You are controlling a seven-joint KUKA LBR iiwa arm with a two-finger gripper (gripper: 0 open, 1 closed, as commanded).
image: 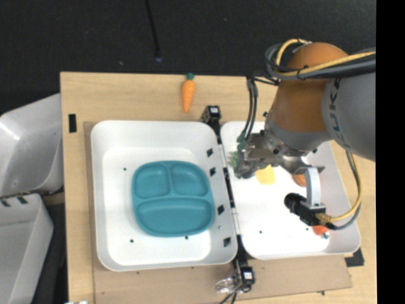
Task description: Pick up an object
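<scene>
Unlabelled wooden bench (126, 94) bears a carrot (188, 94) and teal plate (172, 197).

glossy white plastic bins (107, 189), a smooth teal plastic plate (172, 197), on a matt wooden bench (126, 94).

Two bins sat side by side on the table (76, 100). A divided plate (172, 197) lay in the middle of the left bin (107, 233). The arm (316, 100) hung over the right bin (278, 242), where a small block (267, 175) lay near the gripper (243, 160). A toy carrot (188, 92) lay on the table behind the left bin.
</scene>
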